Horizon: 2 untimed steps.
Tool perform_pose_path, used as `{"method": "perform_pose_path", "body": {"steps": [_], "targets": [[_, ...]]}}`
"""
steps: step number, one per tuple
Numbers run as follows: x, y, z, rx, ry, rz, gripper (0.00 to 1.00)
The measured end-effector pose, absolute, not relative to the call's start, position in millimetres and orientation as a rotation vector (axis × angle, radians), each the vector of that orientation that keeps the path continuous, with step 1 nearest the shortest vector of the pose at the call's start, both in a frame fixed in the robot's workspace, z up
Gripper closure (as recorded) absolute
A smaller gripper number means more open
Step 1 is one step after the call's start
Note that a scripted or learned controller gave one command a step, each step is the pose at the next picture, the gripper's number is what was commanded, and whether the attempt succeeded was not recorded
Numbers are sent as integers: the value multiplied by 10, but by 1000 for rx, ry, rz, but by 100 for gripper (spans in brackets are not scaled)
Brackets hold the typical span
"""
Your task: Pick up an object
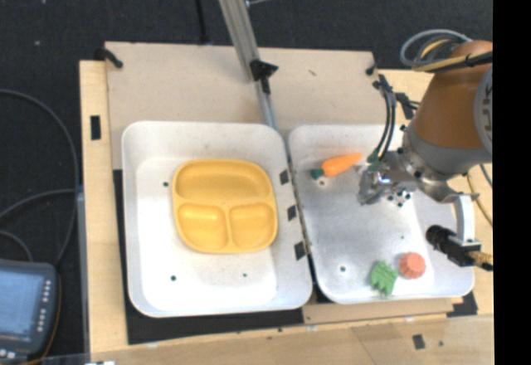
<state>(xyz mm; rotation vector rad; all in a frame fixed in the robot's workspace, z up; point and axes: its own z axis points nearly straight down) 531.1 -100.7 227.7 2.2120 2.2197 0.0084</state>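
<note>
Yellow plastic — a divided plate [224, 205] lies in the left bin [141, 148]. The right bin [348, 289] holds an orange carrot [341, 164] near its far edge, a green toy [382, 276] and a reddish one [412, 265] near its front. The tool [375, 187] hangs low just right of the carrot — its state I cannot tell.

Arm [452, 119] reaches in, gripper [377, 186] pointing down.

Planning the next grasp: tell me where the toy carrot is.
The toy carrot lies in the right bin, near its far left corner, just left of the tool.
</note>
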Motion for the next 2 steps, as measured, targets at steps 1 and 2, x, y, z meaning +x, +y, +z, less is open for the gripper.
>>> {"method": "perform_pose_path", "body": {"steps": [1,2], "targets": [[5327,-1018,2548,2214,2222,5,100],[5425,-520,2628,2212,2230,4,100]]}}
